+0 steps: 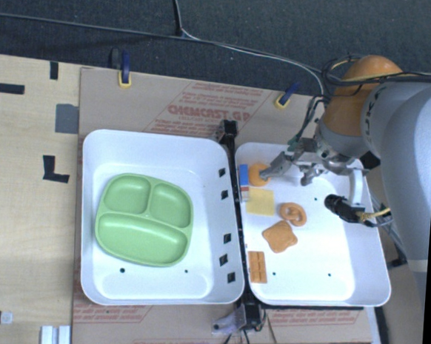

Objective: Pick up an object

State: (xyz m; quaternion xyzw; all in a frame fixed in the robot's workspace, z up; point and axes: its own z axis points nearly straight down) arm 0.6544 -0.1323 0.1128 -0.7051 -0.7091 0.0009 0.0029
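My gripper [288, 174] hangs over the back of the right bin [341, 277], open, with nothing between its fingers. Its left fingertip [268, 172] is right beside a small orange round piece [256, 175] at the bin's back left; I cannot tell whether they touch. In front of that lie a yellow square slice [261, 201], a tan pretzel-like ring [292, 213], an orange-brown lump [279, 237] and an orange-brown strip [257, 266]. A small blue piece [243, 180] rests against the bin's left wall.
The left bin [104, 270] holds a green divided plate [145, 219]. The arm's grey body and orange band [360, 79] loom over the right bin's back right corner. A black cable fitting [341, 206] hangs above the right side of that bin.
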